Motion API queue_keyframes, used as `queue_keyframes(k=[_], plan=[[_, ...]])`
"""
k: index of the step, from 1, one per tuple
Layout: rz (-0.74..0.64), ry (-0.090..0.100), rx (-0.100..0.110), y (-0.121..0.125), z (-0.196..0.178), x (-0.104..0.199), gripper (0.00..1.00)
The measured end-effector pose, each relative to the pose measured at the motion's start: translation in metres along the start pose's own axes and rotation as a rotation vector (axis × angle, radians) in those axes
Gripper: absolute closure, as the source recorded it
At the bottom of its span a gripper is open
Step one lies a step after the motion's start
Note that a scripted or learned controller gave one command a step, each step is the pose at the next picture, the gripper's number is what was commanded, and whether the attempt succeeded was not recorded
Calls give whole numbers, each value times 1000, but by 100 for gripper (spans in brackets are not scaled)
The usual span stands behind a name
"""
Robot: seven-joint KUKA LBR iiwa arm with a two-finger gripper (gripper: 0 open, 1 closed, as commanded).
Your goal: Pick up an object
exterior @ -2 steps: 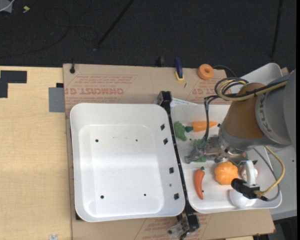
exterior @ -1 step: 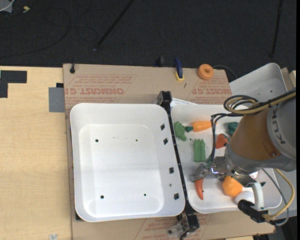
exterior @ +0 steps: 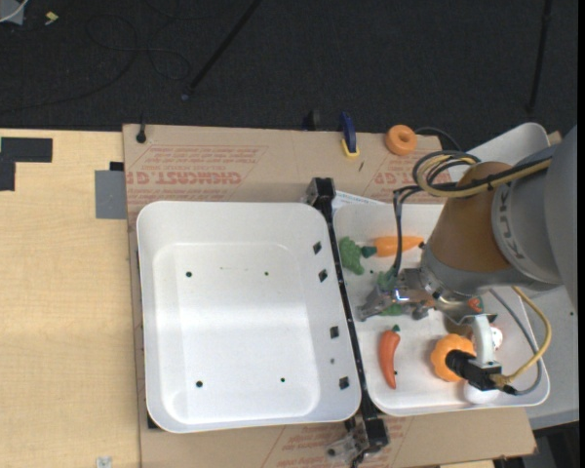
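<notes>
Gripper (exterior: 382,300) sat low in right bin (exterior: 526,398), among toys; whether clenched or released could not be told. Nearest: green toy (exterior: 352,254), carrot (exterior: 398,246), red chili (exterior: 389,357). Advice: centre over one piece, clear of divider (exterior: 339,291), before closing.

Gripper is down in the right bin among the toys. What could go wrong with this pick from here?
The gripper sits low between the green leafy toy and the red chili-shaped toy, so it may nudge one aside rather than grasp it. It is also close to the black divider clips between the bins and could catch there. The orange carrot-shaped toy lies partly under the arm.
</notes>
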State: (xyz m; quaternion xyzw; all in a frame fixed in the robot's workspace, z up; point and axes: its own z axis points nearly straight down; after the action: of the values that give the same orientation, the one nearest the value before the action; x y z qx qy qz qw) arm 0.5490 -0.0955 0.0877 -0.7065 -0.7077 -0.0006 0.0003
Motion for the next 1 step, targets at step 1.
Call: queue_keyframes(k=[1], plan=[[4,1,7,-50,1,14,0]])
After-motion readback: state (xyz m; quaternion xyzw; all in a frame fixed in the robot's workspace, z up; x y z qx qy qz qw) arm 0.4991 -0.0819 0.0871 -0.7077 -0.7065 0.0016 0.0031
